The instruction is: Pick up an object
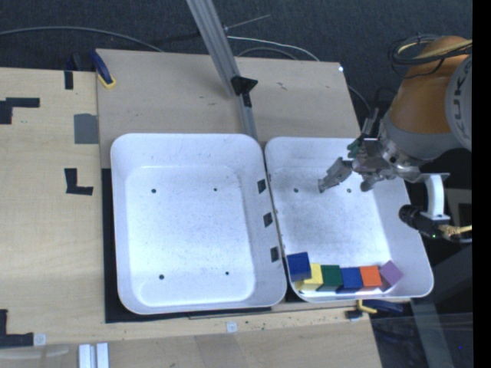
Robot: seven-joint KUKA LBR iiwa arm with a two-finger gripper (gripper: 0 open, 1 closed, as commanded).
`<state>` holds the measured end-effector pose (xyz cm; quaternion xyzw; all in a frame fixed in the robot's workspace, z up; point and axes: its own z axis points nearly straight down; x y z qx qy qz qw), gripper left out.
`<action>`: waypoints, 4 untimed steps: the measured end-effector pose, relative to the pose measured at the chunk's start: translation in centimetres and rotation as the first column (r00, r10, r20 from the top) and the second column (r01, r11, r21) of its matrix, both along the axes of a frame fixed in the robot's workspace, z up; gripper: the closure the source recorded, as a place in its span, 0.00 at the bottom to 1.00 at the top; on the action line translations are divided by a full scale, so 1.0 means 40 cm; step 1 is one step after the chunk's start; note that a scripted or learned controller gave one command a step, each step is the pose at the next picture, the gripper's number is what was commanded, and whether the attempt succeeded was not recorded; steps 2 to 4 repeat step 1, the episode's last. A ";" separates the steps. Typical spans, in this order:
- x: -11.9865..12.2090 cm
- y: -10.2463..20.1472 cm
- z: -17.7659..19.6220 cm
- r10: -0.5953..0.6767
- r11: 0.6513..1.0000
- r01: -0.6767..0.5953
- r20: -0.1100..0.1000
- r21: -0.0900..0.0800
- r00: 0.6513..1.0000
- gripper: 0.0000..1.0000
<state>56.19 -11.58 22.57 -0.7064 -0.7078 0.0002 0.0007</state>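
Note:
Several small blocks lie in a row along the near edge of the right bin (383, 221): a blue block (298, 264), a yellow one (311, 279), a green one (331, 275), another blue one (351, 277), an orange one (370, 276) and a purple one (390, 272). My gripper (350, 178) hangs over the far part of the right bin, well away from the blocks. Its fingers (333, 176) are spread apart with nothing between them.
The left bin (123, 205) stands beside the right one. A slanted metal pole (215, 33) rises behind the bins. Cables run across the dark floor at the back. Black tape marks sit on the wooden bench at left.

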 end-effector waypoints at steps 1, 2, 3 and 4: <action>-0.130 -0.091 0.192 -0.005 1.000 0.005 0.007 -0.003 1.000 0.00; -0.130 -0.091 0.192 -0.005 1.000 0.005 0.007 -0.003 1.000 0.00; -0.130 -0.091 0.192 -0.005 1.000 0.005 0.007 -0.003 1.000 0.00; -0.130 -0.091 0.192 -0.005 1.000 0.005 0.007 -0.003 1.000 0.00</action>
